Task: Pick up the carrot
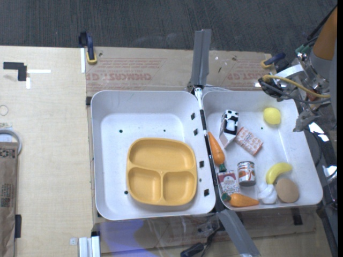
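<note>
At the near edge of the right bin point(313, 159), just beside the yellow divided plate point(162, 171) that fills the left bin point(107, 143), an orange carrot-like piece point(242, 199) lies flat against the front wall, touching a small red-labelled packet point(228, 182) and close to a white crumpled thing point(267, 194). Further from the plate's near corner, along the wall the bins share, the carrot point(216, 148) lies lengthwise with its green end toward the front, tight to the divider and just beside a black-and-white carton point(230, 125). Past the plate toward the right sit a small can point(246, 173), a patterned box point(250, 141), a banana point(278, 171), a brown rounded item point(288, 189) and, further back, a lemon point(272, 116). My judgement is that the risk lies in two orange items: a descent could go to the wrong one, and either sits so close to a wall that one finger may strike the rim or the carton and push the target away instead of closing round it. The arm point(327, 39) enters far from the plate, above the right bin's back corner, wrist bent downward among looped cables, with the pincer point(305, 119) hanging beyond the lemon, well apart from both orange pieces; whether it is released or clenched I cannot tell, and nothing is seen in it.
</note>
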{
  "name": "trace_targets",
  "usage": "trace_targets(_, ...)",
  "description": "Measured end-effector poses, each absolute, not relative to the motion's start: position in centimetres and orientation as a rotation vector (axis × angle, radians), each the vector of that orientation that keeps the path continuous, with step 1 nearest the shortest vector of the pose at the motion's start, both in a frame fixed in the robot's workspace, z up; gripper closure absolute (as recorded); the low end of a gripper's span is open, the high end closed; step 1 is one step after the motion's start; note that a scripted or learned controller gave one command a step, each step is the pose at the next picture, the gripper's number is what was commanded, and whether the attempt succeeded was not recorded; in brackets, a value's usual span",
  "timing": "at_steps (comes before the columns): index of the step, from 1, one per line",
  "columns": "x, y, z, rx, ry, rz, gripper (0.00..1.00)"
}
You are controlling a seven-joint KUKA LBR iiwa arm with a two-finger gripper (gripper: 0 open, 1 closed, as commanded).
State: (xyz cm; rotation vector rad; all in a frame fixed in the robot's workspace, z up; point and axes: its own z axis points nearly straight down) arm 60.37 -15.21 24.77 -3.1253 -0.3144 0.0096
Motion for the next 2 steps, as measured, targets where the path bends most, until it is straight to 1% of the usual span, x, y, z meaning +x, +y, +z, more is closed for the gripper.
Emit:
trace_targets(1, 63.0, -22.2, 22.8, -3.126, -0.314, 0.007, 0.00)
trace_targets(2, 54.2, -21.6, 9.4, -3.115, -0.325, -0.009, 0.00)
